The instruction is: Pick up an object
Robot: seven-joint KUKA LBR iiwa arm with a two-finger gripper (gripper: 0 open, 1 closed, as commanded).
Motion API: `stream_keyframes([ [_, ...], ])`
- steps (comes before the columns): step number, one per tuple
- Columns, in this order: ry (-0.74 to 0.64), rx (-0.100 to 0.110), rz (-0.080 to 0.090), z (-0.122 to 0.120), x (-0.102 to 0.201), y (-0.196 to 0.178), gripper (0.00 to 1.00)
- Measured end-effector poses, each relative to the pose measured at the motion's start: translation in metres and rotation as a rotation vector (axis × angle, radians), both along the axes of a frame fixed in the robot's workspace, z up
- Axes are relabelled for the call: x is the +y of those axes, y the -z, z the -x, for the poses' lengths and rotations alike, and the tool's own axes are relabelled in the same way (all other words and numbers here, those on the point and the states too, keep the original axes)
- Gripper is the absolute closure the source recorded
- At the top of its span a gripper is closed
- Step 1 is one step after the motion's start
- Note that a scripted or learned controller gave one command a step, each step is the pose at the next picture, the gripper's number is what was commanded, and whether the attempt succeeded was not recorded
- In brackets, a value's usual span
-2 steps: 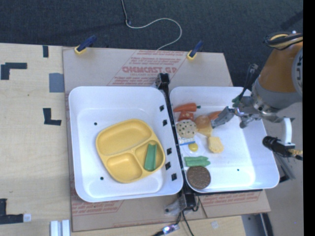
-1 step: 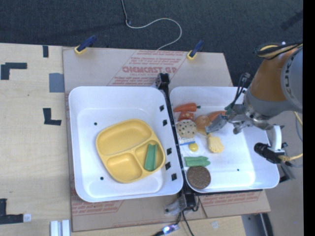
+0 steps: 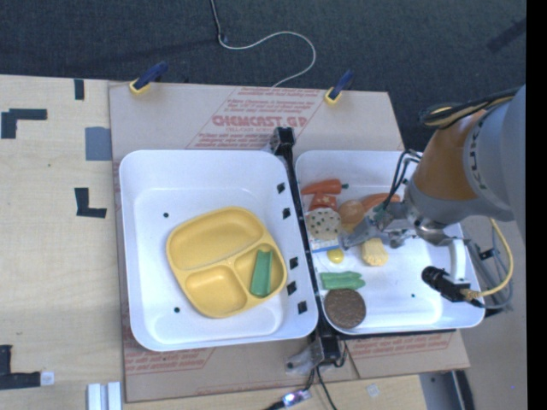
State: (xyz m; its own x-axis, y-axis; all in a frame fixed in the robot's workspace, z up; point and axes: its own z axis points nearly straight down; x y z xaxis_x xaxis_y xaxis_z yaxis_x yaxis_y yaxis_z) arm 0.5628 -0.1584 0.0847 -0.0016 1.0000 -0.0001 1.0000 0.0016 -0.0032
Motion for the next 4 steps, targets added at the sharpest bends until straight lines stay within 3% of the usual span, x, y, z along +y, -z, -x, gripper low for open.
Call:
stream_keyframes([
  [1, 0.001, -0.003, 0.001, 0.0, 0.0, 0.0, 0.0],
  [2, 0.001, -0.005, 0.0, -0.001, 0.001, -0.011, 1.0],
  [4, 0.0, -0.007, 0.002, -0.01, -0.01, -0.122, 1.0],
])
